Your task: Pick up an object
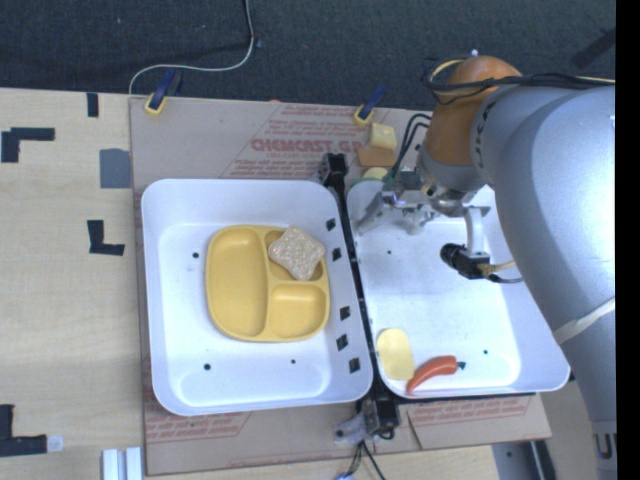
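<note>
Arm (540, 158) reaches in from the right; gripper (400, 200) is at the far end of the right bin (450, 308), jaw state unclear from here, can't tell. Near end of that bin: orange chili (432, 371) beside a pale yellow piece (394, 351). Left bin (175, 298) holds a yellow divided plate (250, 288) with a tan cracker (296, 252) on it.

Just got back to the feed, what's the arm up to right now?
The arm's gripper is low over the far end of the right bin, near the divider. Whether anything is between its fingers cannot be told from here. An orange-red sausage-like piece and a pale yellow piece lie untouched at that bin's near end. In the left bin, a yellow divided plate carries a tan, bread-like square.
</note>
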Robot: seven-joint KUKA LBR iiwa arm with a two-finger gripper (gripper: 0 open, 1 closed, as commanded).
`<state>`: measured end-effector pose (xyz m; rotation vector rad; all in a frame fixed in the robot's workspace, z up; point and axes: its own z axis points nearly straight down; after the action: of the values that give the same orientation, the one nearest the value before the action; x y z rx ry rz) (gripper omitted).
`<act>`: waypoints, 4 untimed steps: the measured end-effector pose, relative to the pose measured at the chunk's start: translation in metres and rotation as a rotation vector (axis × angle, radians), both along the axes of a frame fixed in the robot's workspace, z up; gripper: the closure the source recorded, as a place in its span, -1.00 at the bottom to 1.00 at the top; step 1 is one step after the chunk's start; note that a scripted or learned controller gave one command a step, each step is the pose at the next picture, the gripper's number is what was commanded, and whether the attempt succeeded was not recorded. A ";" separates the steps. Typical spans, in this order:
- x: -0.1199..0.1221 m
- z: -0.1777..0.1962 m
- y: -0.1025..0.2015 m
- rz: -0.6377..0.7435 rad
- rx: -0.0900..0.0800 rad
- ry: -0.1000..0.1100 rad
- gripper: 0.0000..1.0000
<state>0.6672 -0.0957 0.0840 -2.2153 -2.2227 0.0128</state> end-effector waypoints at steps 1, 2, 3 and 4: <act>0.001 0.009 -0.028 -0.004 0.002 -0.007 -1.00; -0.010 0.001 0.003 -0.001 0.003 -0.005 -1.00; 0.000 0.000 -0.001 -0.001 0.002 -0.003 -1.00; 0.001 0.010 0.000 -0.001 0.002 -0.006 1.00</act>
<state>0.6679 -0.0961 0.0941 -2.2184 -2.2244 0.0037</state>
